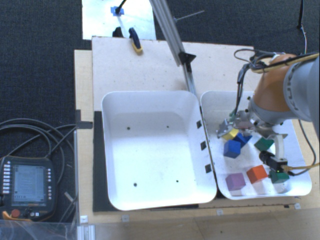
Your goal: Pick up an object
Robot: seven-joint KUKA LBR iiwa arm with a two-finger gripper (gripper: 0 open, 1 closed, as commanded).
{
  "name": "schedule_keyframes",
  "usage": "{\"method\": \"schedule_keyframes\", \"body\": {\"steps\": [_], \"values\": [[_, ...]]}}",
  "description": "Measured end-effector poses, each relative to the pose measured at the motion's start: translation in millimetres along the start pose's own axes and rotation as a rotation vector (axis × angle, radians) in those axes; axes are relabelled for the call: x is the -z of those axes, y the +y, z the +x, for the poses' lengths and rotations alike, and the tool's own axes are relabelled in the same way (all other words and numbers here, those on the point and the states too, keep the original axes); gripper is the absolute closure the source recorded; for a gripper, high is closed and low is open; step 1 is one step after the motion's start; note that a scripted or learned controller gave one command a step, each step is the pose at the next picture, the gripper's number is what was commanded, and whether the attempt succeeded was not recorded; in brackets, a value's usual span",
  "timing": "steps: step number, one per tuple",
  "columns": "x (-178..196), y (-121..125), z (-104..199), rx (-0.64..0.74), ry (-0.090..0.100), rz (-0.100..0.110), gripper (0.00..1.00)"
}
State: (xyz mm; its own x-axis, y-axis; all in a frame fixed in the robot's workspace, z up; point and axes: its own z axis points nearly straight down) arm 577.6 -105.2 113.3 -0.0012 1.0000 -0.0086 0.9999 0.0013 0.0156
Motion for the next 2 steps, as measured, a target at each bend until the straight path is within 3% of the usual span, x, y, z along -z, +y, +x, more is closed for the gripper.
{"method": "schedule_keyframes", "body": {"steps": [1, 2], "values": [[12.0, 1.4, -0.7, 0.001, 0.0, -0.005, 1.0], [57.1, -1.2, -4.1, 0.002, 0.008, 0.01, 1.0]]}}
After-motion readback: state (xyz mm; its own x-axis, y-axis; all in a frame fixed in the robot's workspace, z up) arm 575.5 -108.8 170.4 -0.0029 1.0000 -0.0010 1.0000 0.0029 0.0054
